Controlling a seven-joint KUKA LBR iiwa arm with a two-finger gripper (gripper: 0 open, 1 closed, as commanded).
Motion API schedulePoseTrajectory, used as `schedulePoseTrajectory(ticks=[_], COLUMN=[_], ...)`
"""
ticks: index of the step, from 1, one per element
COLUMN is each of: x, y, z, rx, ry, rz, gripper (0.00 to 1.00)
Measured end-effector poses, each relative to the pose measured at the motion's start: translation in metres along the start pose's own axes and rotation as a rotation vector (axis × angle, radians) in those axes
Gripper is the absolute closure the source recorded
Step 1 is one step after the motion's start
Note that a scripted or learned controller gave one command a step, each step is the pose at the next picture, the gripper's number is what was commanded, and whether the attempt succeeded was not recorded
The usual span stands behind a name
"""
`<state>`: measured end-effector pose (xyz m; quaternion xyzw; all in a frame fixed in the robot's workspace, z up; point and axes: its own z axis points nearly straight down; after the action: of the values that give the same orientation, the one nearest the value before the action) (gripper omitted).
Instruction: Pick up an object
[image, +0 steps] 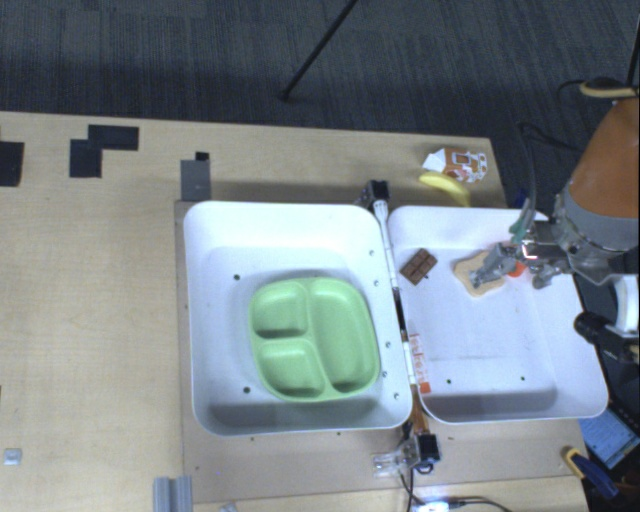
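Observation:
In the right bin (500, 385) a flat tan piece (474, 274), shaped like a slice of bread, lies near the back wall. My gripper (500, 262) is low over its right end, reaching in from the right, and covers part of it. A small brown block (418, 265) like a chocolate bar lies just left of the tan piece, close to the divider between the bins. The grey arm with its orange band (606, 170) rises at the right edge.
The left bin (215, 300) holds a green divided plate (313, 337). Behind the right bin, on the bench, sit a yellow banana-like toy (443, 184) and a small white and orange packet (460, 162). Black cables and clamps (378, 192) sit along the divider.

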<state>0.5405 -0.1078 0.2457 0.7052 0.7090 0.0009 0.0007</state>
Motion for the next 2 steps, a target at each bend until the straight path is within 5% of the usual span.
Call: schedulePoseTrajectory(ticks=[1, 2], x=[0.005, 0.025], y=[0.058, -0.017], z=[0.142, 0.159], rx=[0.006, -0.004], ry=[0.001, -0.001], rz=[0.000, 0.003], gripper=[0.00, 0.00])
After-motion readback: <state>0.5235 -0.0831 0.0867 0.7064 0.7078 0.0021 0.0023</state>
